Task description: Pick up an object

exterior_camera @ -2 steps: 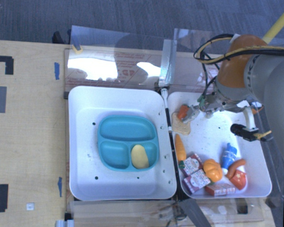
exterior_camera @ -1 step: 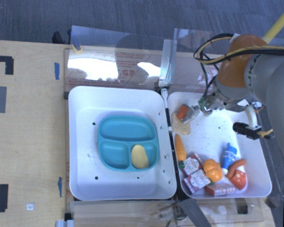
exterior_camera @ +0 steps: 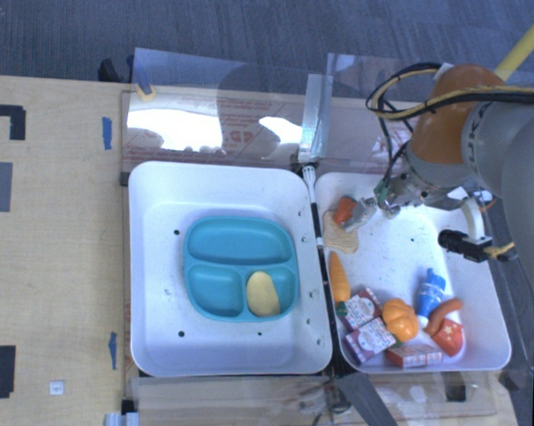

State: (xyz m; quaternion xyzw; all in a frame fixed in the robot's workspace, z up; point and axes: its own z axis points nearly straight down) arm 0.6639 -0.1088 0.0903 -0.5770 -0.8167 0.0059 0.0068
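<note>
My gripper (exterior_camera: 371, 207) is low over the upper left corner of the right bin (exterior_camera: 477, 261), at the end of the grey arm with the orange band (exterior_camera: 448, 118). Its tip lies right beside a small orange-red piece (exterior_camera: 342, 209), which sits just above a beige slice (exterior_camera: 342, 240). Whether the tip touches the piece is unclear. Further down the bin lie a carrot (exterior_camera: 338, 278), an orange vegetable (exterior_camera: 400, 319), a blue bottle (exterior_camera: 431, 291), red-and-white packets (exterior_camera: 365, 324) and a red item (exterior_camera: 448, 331).
The left bin (exterior_camera: 151, 247) holds a blue divided tray (exterior_camera: 235, 242) with a yellow oval object (exterior_camera: 263, 293) in its lower right compartment. A black cable end (exterior_camera: 464, 245) hangs over the right bin. The divider between the bins (exterior_camera: 316, 254) runs close to the gripper.
</note>
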